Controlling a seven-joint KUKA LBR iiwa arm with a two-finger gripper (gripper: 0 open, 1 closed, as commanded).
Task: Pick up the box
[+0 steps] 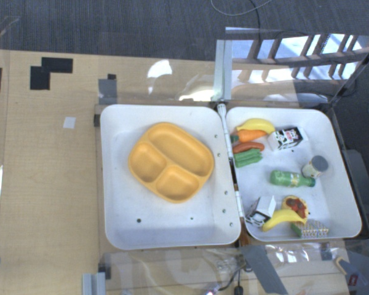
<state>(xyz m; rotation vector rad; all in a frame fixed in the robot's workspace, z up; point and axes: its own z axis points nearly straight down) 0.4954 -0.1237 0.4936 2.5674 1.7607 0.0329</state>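
Note:
A small white box (286, 137) with black and green print lies in the right bin (339, 165), near its far edge. A second small white and black box (261, 209) lies near the same bin's front left corner, touching a yellow banana (281, 219).
A yellow lemon-like fruit (256, 125), an orange carrot (249, 136) and a green vegetable (247, 158) crowd the right bin's far left. A green bottle (291, 178) and a grey can (315, 166) lie mid-bin. The left bin (120, 220) holds a yellow divided plate (171, 161).

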